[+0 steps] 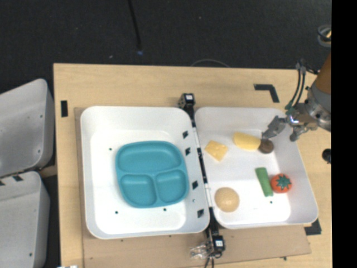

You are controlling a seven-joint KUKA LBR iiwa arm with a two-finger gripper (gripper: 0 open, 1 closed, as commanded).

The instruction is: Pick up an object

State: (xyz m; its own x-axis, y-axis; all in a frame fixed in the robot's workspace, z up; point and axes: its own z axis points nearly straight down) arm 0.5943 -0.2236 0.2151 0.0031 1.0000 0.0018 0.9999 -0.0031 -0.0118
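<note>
The right bin (290, 216) holds a yellow oblong piece (246, 142), a small brown piece (266, 146), a yellow wedge (216, 150), a green stick (264, 181), a red tomato-like toy (281, 183) and a tan round bun (227, 199). My gripper (283, 129) hangs over the bin's upper right part, just above and to the right of the brown piece. Its fingers are spread open, and nothing is between them. One finger (273, 128) points down toward the brown piece.
The left bin (95, 205) bears a teal divided plate (151, 173). A black-clipped ridge (198, 161) separates the two bins. The arm's wrist and cables (312, 99) stand over the right bin's far right edge. Grey panels (22, 133) lie left of the bench.
</note>
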